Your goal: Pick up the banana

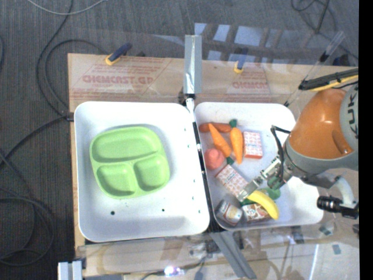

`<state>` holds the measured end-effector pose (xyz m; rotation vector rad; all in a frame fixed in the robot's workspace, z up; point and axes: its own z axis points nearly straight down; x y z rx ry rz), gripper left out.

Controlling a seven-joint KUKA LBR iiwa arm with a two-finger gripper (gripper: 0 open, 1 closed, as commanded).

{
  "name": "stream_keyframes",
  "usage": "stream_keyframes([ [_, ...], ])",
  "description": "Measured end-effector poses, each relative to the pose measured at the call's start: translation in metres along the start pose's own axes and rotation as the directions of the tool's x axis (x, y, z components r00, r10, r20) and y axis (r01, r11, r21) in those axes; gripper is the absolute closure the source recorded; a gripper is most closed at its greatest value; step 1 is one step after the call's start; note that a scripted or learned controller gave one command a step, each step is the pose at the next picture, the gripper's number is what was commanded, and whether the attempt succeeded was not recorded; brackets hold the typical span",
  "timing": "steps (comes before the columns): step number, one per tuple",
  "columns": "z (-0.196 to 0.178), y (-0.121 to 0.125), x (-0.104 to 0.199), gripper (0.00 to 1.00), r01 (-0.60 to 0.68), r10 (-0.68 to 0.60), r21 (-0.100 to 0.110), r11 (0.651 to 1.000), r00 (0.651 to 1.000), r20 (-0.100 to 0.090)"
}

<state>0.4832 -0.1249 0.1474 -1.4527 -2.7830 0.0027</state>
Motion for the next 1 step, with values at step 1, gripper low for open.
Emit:
stream_keyframes([
  [1,0.0571,-0.0099,-0.0244,0.00,0.238,-0.238,-0.011,0.971,0.971,0.013],
])
